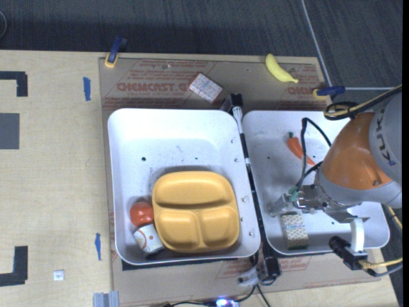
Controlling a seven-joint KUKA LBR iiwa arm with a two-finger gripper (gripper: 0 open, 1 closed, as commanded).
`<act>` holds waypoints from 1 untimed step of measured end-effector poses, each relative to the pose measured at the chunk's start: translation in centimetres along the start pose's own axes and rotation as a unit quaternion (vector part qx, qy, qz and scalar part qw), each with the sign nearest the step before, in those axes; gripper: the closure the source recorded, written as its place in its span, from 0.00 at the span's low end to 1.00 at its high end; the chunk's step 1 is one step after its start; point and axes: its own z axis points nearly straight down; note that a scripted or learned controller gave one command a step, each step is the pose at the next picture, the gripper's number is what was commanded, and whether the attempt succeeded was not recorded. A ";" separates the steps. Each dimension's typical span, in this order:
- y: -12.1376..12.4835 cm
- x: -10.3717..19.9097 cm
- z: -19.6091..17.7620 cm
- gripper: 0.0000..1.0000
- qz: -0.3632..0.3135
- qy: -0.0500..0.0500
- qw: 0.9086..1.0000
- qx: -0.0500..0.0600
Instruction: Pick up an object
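One small speckled box lies flat on the floor of the right bin, near that bin's 7 o'clock corner and close to its near wall. The gripper hangs just above it, at the box's 12 o'clock. Nothing shows clamped in the gripper, and whether it is wide or narrow cannot be told from this slant. The grey arm with its orange band covers the 3 o'clock half of the same bin, with black cables looping over it.

A toy carrot lies at the gripper's 12 o'clock, well apart from the box, partly behind a cable.

In the left bin, a yellow three-compartment plate sits upside-down toward the 6 o'clock side. An orange-red ball touches the plate at its 9 o'clock edge. A small white-and-orange cup lies on its side at the plate's 8 o'clock, just beside the ball.

Both bins rest on a cardboard sheet with red lettering. On it, at 12 o'clock of the left bin, lies a small chequered packet. A toy banana lies at 12 o'clock of the right bin. Blue clamps grip the sheet's far edge.
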 end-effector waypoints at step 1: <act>0.1 0.0 -1.0 1.00 0.000 0.000 1.000 -0.002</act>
